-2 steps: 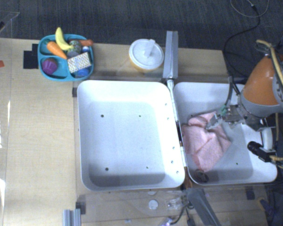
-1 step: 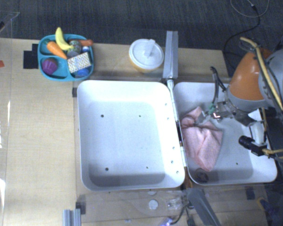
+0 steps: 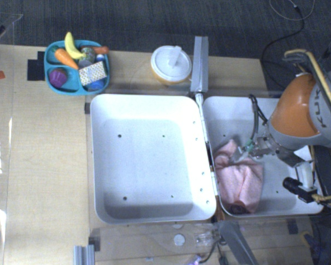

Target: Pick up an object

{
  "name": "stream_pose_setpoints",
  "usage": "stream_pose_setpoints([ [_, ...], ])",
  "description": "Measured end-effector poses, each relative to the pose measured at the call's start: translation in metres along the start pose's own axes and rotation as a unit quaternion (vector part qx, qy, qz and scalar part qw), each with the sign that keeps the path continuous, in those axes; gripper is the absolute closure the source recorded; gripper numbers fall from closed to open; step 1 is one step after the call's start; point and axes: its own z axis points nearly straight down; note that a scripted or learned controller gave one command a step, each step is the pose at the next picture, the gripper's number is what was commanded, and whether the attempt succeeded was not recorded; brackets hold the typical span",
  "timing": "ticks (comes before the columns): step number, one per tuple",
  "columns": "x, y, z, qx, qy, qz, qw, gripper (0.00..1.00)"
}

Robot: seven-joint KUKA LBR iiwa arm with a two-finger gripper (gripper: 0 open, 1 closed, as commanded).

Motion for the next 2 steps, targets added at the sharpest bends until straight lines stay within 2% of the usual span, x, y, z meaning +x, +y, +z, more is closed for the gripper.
stream_pose_setpoints([
  [1, 0.009, 0.026, 0.001, 0.000, 0.000, 0.073, 0.9973, 0.00],
  [2, -0.013, -0.033, 0.000, 0.000, -0.001, 0.051, 0.9987, 0.00],
])
